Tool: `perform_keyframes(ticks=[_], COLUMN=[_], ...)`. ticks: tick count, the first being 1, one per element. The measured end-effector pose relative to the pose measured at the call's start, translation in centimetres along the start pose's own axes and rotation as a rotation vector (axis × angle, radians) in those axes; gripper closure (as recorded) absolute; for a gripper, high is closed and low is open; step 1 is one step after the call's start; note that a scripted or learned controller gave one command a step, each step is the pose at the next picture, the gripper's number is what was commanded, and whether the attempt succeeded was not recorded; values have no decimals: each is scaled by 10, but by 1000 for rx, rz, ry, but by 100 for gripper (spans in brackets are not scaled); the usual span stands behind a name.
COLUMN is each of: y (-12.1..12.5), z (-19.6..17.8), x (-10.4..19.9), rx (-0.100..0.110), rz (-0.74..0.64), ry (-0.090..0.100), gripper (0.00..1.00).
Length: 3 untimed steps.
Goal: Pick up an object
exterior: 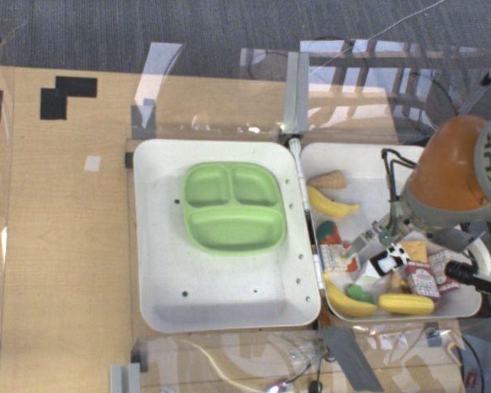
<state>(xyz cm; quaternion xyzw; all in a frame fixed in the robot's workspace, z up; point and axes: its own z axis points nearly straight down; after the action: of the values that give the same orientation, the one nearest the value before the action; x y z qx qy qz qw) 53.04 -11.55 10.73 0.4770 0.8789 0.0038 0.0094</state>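
Observation:
The right bin (356,160) holds a pile of toy foods. A tan bread piece (328,179) and a yellow banana (331,204) lie at its far left. A second banana (348,303), a small green piece (357,291) and a yellow oblong piece (406,304) rest along the near edge. A red and green item (327,232) sits by the left wall, above a printed packet (334,256). Small boxes (426,282) lie at the right. My gripper (376,250) hangs low in the middle of this bin, over the pile, below the orange wrist band (446,170).
The left bin (159,219) bears a green divided plate (232,206) at its centre. A metal divider (295,97) runs between the bins at the back. Wooden bench surface (57,219) stretches to the left. The arm's body covers the right bin's right side.

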Motion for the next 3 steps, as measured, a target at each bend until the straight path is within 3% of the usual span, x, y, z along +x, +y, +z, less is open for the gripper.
perform_keyframes(ticks=[1,2,3], y=[-6,-14,6], z=[10,10,12], x=[26,18,6], rx=[-12,-15,-1], rz=[57,-113,232], ry=[-17,-9,1], gripper=[0,0,0])
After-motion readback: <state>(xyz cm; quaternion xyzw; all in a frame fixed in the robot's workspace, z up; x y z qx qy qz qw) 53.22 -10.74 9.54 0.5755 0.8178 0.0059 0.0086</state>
